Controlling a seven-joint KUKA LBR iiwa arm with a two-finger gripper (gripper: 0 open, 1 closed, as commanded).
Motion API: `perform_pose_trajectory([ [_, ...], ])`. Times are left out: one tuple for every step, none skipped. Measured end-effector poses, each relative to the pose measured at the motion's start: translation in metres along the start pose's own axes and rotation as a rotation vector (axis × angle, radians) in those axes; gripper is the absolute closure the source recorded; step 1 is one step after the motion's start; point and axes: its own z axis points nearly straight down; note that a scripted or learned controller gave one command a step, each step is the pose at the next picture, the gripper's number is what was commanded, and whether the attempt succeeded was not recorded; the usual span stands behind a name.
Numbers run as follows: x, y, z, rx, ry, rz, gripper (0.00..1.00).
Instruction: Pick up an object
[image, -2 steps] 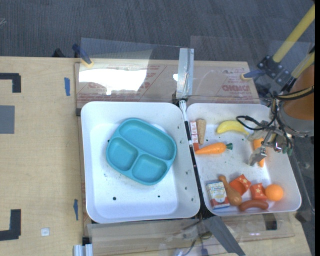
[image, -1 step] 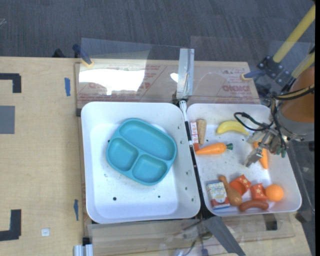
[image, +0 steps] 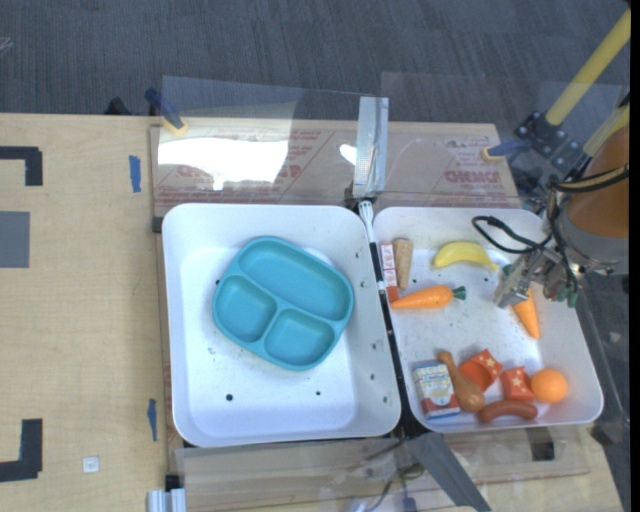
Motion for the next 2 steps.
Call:
perform_pose_trajectory([
  [0.1027,0.0156,0.0103,-0.002,0.013,-0.310,1.00],
  [0.1015,0.0157,0.0106,-0.002,0.009,-0.310,0.00],
])
